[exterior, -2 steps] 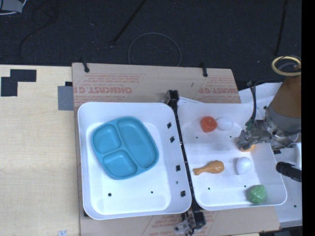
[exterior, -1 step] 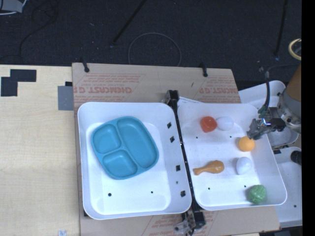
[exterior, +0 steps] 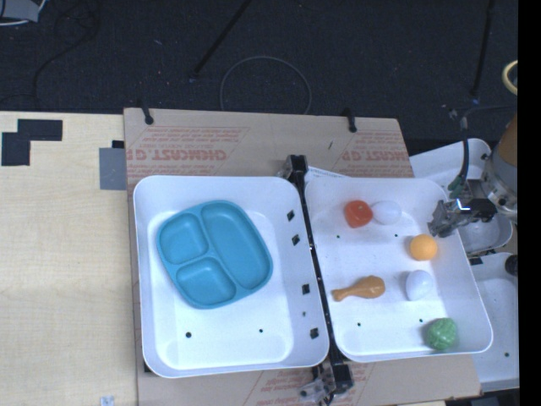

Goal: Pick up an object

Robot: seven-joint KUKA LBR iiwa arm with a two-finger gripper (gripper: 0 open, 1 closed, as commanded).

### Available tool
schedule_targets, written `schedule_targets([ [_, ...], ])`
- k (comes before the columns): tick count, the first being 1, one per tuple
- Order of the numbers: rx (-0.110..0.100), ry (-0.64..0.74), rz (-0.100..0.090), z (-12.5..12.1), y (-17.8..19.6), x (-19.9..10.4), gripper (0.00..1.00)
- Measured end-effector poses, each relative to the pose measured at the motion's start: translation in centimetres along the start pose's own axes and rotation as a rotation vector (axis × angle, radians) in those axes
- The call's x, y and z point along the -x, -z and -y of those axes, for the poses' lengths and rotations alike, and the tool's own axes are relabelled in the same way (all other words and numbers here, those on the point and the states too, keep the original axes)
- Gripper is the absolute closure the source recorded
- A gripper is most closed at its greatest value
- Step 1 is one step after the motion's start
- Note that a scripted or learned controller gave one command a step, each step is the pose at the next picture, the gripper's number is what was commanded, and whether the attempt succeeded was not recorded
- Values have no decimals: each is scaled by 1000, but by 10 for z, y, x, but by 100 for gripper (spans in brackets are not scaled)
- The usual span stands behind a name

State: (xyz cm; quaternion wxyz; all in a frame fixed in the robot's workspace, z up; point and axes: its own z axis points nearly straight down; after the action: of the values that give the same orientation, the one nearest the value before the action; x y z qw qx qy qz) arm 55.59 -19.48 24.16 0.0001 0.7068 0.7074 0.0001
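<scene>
You see the tool [exterior: 445, 220] at the right bin's [exterior: 380, 345] far right rim; its grip state cannot be determined. The orange ball [exterior: 423, 247] lies just beside it, nearer you. A red object [exterior: 357, 214] and white object [exterior: 387, 212] sit to its left. The drumstick [exterior: 360, 290], white egg [exterior: 418, 284] and green ball [exterior: 440, 333] lie farther off.

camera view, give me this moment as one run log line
gripper: over right bin right rim, holds nothing seen | nearest: orange ball | blue plate: left bin | pick: not yet done
</scene>
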Motion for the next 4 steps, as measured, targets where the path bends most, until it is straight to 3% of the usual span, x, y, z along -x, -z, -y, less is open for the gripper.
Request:
schedule_targets([
  [3,-5,4,-3,-16,-17,-156,100],
  [4,-3,3,-2,-34,-26,-206,100],
])
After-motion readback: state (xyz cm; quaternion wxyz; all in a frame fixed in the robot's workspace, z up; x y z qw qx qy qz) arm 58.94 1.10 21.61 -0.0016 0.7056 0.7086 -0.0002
